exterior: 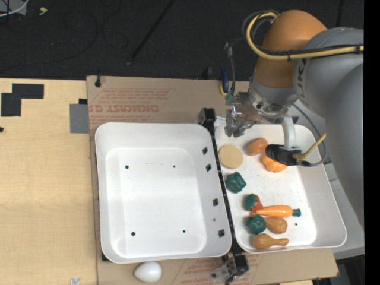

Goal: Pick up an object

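The hand (236,125) is hovering at the right bin's (332,230) far corner; its state I cannot tell. Risk: striking the wall, missing the tan disc (231,156).

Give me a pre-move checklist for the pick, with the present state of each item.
1. Tool over the loaded bin: ok, it hangs at the far left corner of the right bin.
2. Nothing between its fingers: cannot tell, too small and dark.
3. Nearest target free to take: ok, the tan disc lies alone, just in front of the tool.
4. Room beside the bin wall: not ok, the tool is tight against the divider.
5. Cable out of the way: not ok, a yellow cable trails over the orange piece.
6. Stray item: not ok, a white egg lies outside the bins.
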Controlling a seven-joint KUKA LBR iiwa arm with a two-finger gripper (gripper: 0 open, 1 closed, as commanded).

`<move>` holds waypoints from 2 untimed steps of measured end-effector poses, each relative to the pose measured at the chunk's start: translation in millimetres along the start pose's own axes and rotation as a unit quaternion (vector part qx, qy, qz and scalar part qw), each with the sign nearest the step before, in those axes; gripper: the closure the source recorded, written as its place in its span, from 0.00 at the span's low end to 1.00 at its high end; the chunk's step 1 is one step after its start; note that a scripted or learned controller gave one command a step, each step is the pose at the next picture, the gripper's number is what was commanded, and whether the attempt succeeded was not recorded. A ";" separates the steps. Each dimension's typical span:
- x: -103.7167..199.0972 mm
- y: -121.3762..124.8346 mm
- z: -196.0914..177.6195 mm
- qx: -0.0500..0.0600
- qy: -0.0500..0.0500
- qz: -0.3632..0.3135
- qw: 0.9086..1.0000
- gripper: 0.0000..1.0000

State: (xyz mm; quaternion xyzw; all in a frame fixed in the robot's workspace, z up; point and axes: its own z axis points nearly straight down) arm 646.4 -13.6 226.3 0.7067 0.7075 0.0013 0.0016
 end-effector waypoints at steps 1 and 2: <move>-0.2 -2.7 -7.4 0.004 0.000 -0.001 1.000 1.00; 72.0 -35.5 18.1 0.006 0.001 -0.001 1.000 1.00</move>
